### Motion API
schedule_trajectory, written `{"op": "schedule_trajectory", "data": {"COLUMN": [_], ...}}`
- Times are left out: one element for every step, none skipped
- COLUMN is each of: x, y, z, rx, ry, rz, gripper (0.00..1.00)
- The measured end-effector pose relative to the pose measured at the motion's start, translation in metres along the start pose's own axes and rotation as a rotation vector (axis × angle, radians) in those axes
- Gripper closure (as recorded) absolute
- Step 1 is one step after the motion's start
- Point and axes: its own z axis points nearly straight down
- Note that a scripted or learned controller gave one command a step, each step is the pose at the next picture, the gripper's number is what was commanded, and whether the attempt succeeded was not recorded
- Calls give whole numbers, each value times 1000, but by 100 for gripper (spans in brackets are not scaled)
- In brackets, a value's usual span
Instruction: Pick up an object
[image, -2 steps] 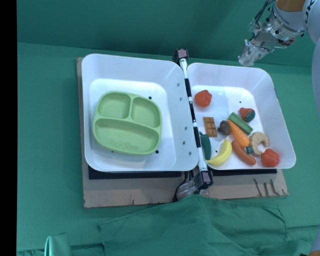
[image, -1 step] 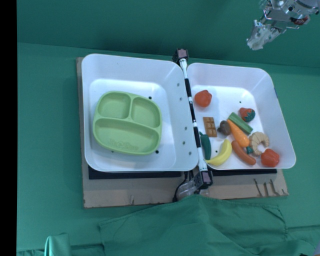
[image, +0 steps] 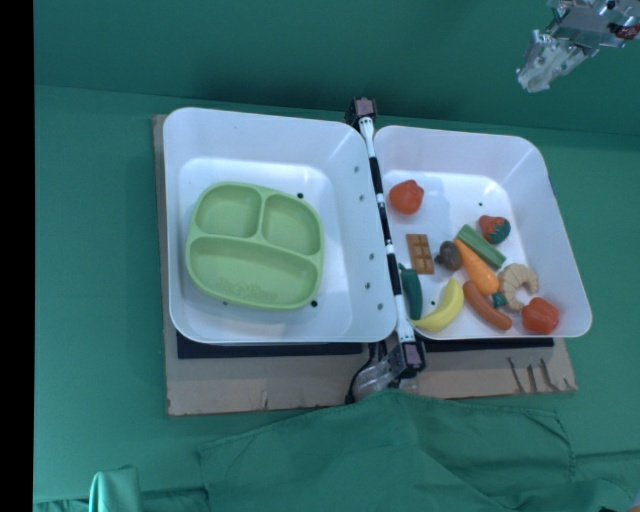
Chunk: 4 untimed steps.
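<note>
Camera view: pincer (image: 541, 72) above toy-filled right bin (image: 527, 150).

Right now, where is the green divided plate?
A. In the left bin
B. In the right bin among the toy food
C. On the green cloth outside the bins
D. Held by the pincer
A: the green divided plate lies flat in the left bin, while the toy food sits in the right bin.

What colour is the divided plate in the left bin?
Light green; the divided plate shows clearly in the camera view.
</note>
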Motion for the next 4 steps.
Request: {"op": "schedule_trajectory", "data": {"x": [-17,-16,-15,-15], "y": [0,0,0,0], "z": [-11,-19,-23,-23], "rx": [1,2,3,4], "ry": [-1,-1,-1,0], "rz": [0,-1,-1,-1], "gripper": [100,100,100,100]}}
